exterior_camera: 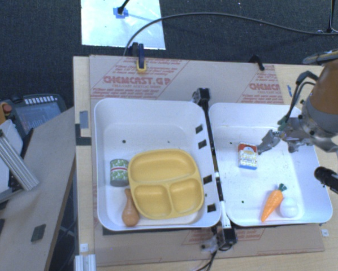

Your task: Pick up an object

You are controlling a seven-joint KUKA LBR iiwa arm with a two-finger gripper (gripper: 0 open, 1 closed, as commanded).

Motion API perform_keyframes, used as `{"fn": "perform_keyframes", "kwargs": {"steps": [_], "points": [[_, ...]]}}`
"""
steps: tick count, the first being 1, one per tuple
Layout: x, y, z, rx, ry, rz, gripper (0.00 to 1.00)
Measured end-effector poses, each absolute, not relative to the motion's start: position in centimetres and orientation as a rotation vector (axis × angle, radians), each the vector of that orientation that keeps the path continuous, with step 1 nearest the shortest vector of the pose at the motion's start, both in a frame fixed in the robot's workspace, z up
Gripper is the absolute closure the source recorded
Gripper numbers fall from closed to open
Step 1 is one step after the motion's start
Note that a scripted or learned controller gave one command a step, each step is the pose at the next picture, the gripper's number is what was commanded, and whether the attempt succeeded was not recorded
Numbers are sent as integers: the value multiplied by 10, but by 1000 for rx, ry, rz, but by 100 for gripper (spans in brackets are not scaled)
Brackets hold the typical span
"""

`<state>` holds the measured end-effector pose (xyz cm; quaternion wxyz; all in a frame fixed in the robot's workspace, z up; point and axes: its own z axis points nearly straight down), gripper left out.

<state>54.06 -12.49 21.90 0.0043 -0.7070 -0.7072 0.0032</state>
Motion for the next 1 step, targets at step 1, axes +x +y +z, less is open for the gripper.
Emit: {"fn": "perform_keyframes", "kwargs": {"steps": [1], "points": [[543,-125,225,-2219,-2226,-2,0]]}}
